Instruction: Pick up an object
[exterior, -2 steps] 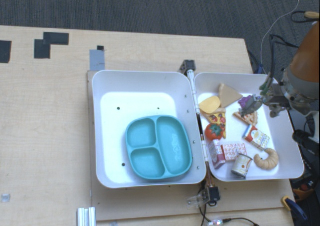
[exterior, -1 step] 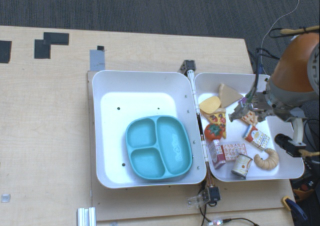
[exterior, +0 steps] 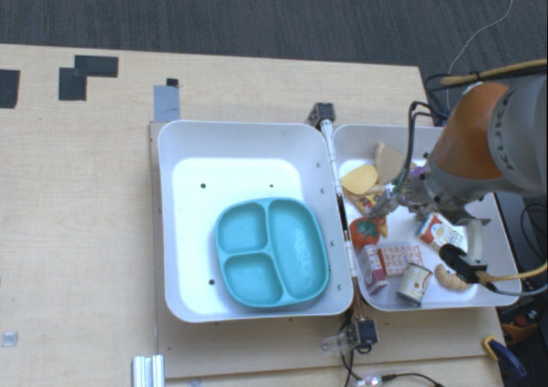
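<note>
The right bin (exterior: 505,287) holds several small objects. A yellow rounded piece (exterior: 360,178) lies at its far left, with a beige wedge (exterior: 390,158) behind it. A red toy with a green top (exterior: 366,230) sits below them, beside a red and white packet (exterior: 396,258) and a small can (exterior: 413,284). A tan peanut-shaped piece (exterior: 451,278) and a red and white carton (exterior: 440,231) lie further right. My gripper (exterior: 392,199) hangs low over the bin's left half, just above the red toy and right of the yellow piece. The arm hides what lies beneath the wrist.
The left bin (exterior: 184,205) holds a blue three-compartment plate (exterior: 272,250). A divider rail (exterior: 332,188) runs between the bins. Dark tape marks (exterior: 86,75) lie on the wooden bench at far left. Cables (exterior: 428,94) run at the right.
</note>
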Tool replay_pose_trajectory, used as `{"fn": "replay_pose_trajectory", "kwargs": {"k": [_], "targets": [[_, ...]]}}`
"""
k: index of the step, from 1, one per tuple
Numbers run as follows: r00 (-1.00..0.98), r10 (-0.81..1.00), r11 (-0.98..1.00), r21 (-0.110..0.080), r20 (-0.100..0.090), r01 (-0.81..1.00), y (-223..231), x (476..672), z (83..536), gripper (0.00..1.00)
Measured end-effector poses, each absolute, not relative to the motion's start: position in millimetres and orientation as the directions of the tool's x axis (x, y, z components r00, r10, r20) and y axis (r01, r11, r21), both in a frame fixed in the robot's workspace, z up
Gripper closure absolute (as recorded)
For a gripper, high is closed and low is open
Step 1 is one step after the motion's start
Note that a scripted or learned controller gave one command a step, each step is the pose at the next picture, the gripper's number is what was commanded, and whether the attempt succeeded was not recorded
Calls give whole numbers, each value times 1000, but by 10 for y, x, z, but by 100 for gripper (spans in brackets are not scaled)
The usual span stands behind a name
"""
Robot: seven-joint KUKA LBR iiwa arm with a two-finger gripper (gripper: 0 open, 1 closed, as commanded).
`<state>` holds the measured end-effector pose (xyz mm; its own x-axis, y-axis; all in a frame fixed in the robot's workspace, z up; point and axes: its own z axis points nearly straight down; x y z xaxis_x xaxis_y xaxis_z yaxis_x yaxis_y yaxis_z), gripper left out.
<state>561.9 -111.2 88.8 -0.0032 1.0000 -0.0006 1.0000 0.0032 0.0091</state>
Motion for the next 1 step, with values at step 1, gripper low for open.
{"fn": "replay_pose_trajectory", "kwargs": {"k": [1], "targets": [[-5, 1000, 5, 18, 2, 1000, -1093, 5654, 1022, 100]]}}
